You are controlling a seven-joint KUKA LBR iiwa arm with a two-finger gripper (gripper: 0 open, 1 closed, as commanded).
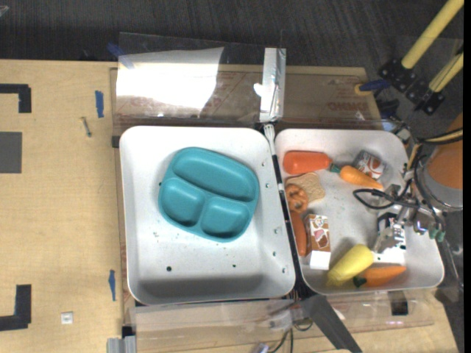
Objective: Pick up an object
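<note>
Crowded against a yellow toy pepper [352, 262] in the right bin [423, 282], an orange toy carrot [383, 274] is lying beneath the gripper [390, 235], grip state unreadable, risking a glancing miss.

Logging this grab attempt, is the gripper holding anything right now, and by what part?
Cannot tell. The gripper sits low over the right bin near the yellow pepper, but nothing visibly sits between its fingers.

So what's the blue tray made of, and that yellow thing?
The blue tray looks like smooth moulded plastic: one even teal colour, rounded compartments, soft sheen. The yellow thing also looks like plastic, likely toy food, uniformly coloured and slightly glossy, though rubber is possible.
</note>
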